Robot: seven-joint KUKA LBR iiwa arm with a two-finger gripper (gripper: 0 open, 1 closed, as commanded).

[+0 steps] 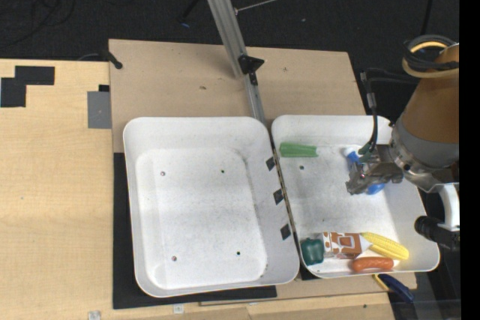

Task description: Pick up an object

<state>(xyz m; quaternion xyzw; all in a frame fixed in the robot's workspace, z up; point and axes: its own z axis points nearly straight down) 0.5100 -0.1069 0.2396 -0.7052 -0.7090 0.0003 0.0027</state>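
Note:
My gripper (361, 180) is down inside the right bin (330, 191), near its right side, right over a small blue object (352, 157) of which bits show above and below the fingers. A green flat piece (298, 151) lies near the bin's top left. Along the bin's front edge lie a dark green object (312, 250), an orange and white carton (343, 243), a yellow corn cob (386, 244) and an orange-red sausage shape (371, 264). Whether the blue object is between the fingers is hidden.
The left bin (202, 206) sits beside the right one, with black clips along the shared edge. A slanted metal rail (225, 19) rises behind the bins. The arm's orange and grey body (431, 116) overhangs the right bin's right side.

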